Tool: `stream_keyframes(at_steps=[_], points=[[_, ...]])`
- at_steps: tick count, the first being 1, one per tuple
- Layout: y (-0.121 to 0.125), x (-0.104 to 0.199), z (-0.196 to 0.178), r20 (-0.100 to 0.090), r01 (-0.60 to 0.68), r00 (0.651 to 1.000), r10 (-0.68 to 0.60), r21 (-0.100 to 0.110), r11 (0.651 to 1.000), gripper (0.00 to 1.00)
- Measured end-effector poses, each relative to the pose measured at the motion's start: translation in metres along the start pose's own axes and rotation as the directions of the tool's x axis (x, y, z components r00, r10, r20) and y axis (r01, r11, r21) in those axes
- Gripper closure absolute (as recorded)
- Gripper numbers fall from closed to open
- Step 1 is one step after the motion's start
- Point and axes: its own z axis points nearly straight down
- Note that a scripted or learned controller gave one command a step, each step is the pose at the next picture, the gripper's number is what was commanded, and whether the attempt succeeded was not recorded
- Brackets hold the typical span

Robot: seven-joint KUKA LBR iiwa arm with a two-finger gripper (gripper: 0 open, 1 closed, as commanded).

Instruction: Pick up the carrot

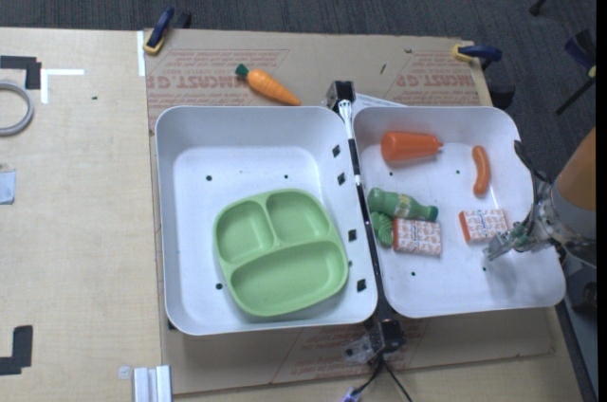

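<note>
An orange carrot (270, 86) with a small green top lies on the cardboard behind the left bin, outside both bins, its tip pointing right. My gripper (509, 244) hangs low over the right bin's (455, 291) front right corner, far from the carrot. It is just right of a small red and white box (484, 224). Nothing shows in the gripper.
The left bin (190, 163) holds a green divided plate (281, 250). In the right bin lie a fat orange toy vegetable (411, 146), a small sausage (481, 171), a green bottle (403, 205) and another red and white box (417, 237). Clamps (159, 29) pin the cardboard's back corners.
</note>
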Motion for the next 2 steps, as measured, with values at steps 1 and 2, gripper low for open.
stream_keyframes(at_steps=[1, 2], points=[[0.001, -0.001, -0.146, 0.001, 0.120, 0.993, -0.120, -0.001, 0.993, 1.00], [0.052, 0.022, -0.027, -0.002, -0.012, 1.000, 0.012, 0.002, 1.000, 1.00]])
